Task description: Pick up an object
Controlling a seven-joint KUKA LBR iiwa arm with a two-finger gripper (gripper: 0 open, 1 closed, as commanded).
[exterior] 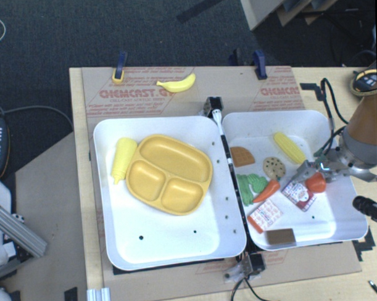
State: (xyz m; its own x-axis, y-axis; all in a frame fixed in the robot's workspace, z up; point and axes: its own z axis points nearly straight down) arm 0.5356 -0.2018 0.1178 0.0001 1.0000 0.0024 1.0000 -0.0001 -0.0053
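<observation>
Reaching in from the right, the tool (308, 171) is hovering low in the right bin (311, 121), just above the red-and-white packet (298, 194), whose long axis is running upper-left to lower-right; I cannot tell whether it is open. Farther back, the corn cob (289, 147) is lying diagonally.

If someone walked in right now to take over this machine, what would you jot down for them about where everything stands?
Gripper: low over the right white bin, beside the red-and-white packet and the red tomato-like toy. Nothing visibly held; finger state unclear.
Right bin also holds: yellow corn cob, brown bread-like piece, speckled cookie, orange carrot, green leafy toy, second red-and-white packet, brown block.
Left white bin: yellow divided plate, yellow bottle.
Yellow banana lies on the cardboard beyond the bins.
Done: nothing lifted yet. Left: grasp and raise one object.
</observation>
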